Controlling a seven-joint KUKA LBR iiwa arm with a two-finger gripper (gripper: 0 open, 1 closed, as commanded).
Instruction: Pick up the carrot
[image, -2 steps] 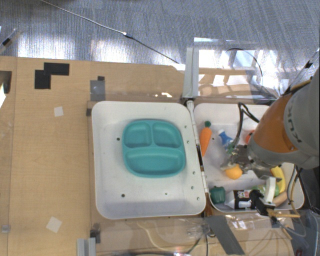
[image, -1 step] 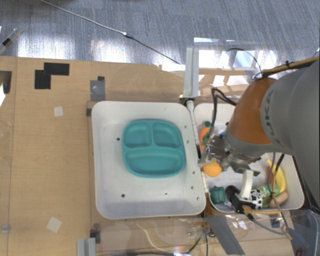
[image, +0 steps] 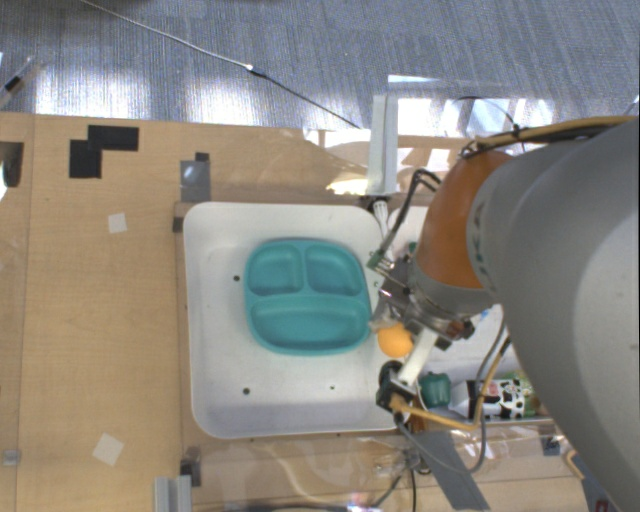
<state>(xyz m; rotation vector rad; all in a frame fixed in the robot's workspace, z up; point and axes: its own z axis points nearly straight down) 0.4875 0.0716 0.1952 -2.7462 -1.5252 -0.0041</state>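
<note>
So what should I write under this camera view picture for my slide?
Robot arm reaches over white bin holding a teal plate.

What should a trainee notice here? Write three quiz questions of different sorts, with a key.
1. True or false: the teal plate lies inside the white bin.
2. How many compartments does the plate have? A) two B) three C) five
3. Fill in: in the view, the small orange object sits just to the plate's ____, beneath the arm.

Key: 1 true. 2 B. 3 right.
</note>
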